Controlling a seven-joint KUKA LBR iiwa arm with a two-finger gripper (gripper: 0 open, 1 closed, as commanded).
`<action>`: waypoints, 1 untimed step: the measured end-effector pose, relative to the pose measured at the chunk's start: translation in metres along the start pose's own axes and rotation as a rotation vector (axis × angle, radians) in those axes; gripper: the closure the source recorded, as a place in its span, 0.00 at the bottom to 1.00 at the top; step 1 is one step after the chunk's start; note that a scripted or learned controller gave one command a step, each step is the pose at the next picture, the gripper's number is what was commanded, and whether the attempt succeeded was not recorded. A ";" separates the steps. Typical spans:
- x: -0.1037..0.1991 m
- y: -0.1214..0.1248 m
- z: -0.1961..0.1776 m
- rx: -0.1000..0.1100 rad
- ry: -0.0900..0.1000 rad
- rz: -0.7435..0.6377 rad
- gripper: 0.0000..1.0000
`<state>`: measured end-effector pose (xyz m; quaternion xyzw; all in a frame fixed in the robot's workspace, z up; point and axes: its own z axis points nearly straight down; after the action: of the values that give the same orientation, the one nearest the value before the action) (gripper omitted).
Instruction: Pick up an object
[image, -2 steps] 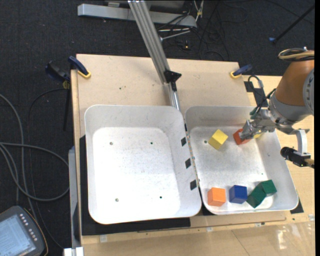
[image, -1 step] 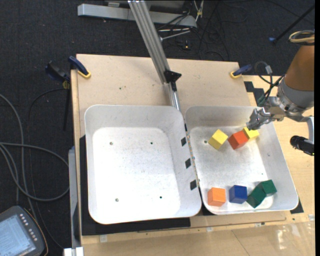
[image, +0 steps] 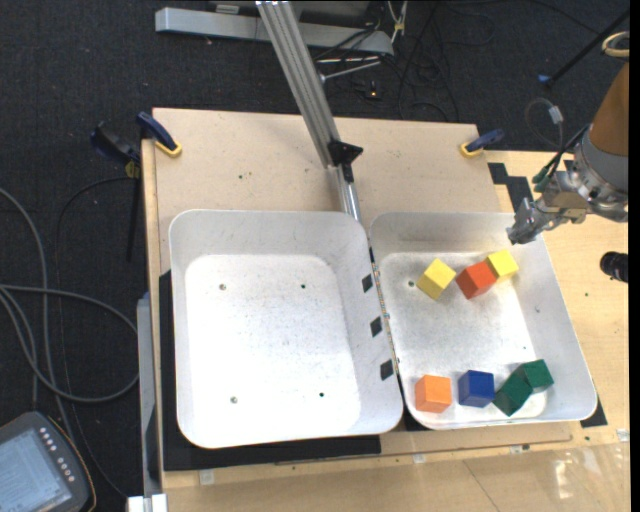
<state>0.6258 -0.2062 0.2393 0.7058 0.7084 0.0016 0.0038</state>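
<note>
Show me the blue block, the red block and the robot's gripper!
blue block (image: 477, 388): camera view, on its top face.
red block (image: 476, 278): camera view, middle of its top.
gripper (image: 522, 232): camera view, at its fingertips, over the right bin's far edge.

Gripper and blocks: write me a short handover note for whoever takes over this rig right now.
Gripper: over the right bin's far right rim, nothing seen in it; finger state unclear.
Blocks, all in the right bin: yellow, red and small yellow at the far end; orange, blue and two green at the near edge.
Done: nothing picked.
Left: descend, grasp one, lift.
</note>
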 end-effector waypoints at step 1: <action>0.000 0.001 -0.012 0.004 0.001 0.001 1.00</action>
<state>0.6268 -0.2063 0.2512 0.7060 0.7082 0.0008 0.0021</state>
